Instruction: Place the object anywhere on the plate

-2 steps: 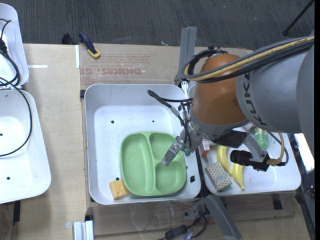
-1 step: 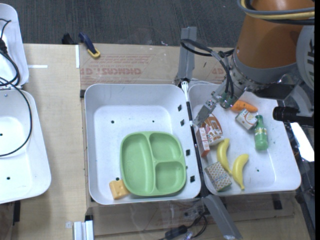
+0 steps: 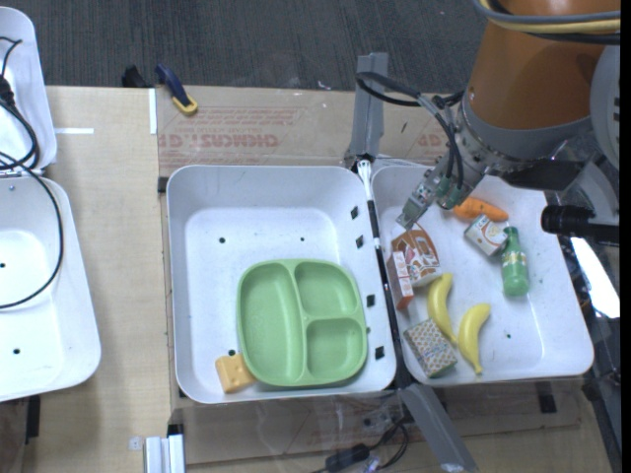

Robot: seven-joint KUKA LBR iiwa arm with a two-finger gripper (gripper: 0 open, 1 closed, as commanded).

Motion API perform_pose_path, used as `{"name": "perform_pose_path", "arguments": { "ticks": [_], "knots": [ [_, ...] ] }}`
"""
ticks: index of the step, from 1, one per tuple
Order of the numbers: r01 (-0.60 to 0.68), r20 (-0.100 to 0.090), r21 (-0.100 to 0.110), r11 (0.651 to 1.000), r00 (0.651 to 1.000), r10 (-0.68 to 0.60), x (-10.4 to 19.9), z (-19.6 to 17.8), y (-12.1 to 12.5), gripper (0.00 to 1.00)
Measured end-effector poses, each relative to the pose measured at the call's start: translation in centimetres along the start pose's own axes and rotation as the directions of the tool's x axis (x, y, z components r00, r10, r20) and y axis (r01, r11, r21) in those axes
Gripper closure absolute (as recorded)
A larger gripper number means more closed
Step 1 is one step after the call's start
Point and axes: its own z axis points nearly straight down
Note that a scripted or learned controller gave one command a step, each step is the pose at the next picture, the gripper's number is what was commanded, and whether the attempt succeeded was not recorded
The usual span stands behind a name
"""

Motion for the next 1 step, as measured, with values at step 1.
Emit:
{"name": "perform_pose_path", "arguments": {
  "ticks": [1],
  "knots": [
    [-0.05, -0.004, 0.001, 0.999, 0.999, 0.05, 7.88, 8.38, -0.25, 1.0]
  ]
}}
